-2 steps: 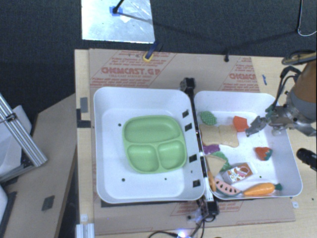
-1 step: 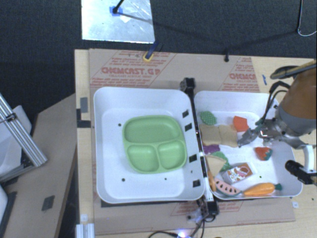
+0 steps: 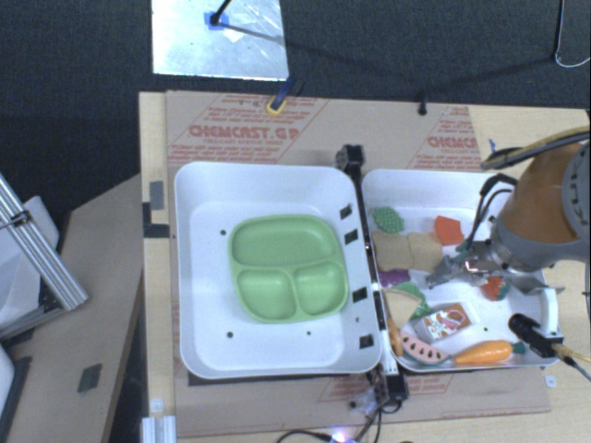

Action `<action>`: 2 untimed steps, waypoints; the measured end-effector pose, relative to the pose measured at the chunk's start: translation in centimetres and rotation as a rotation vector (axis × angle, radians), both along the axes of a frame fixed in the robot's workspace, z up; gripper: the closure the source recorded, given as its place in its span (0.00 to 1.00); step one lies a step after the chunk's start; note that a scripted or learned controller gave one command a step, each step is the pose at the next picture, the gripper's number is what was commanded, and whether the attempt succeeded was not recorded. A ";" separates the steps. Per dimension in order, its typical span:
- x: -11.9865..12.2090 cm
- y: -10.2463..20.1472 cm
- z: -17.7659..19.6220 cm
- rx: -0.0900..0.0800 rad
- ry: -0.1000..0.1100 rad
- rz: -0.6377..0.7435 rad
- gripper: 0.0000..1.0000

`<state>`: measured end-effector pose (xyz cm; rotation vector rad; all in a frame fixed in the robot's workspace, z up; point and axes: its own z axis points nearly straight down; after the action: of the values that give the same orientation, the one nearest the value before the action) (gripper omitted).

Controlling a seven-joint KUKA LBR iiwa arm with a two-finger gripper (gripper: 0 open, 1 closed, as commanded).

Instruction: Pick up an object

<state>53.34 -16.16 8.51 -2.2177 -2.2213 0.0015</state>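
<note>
Right bin, gripper low among toys – grip state can't tell

Nearest us the carrot (image 3: 482, 352) lies along the front wall of the right bin (image 3: 420, 181). Past it, the gripper (image 3: 459, 268) sits low in the clutter, and we can't tell if it's closed on anything. The likely target is the tan block (image 3: 417, 247) just to its left, mid-bin, long axis running left-right and pointing at the divider. Risk – crowded neighbours like the red piece (image 3: 494, 287) get nudged or caught, or the block slides off toward the wall.
</note>
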 end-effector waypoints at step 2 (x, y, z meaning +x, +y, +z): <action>0.1 0.0 1.0 -0.002 -0.006 -0.001 1.00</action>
<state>53.47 -16.20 9.55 -2.2228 -2.2234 -0.0031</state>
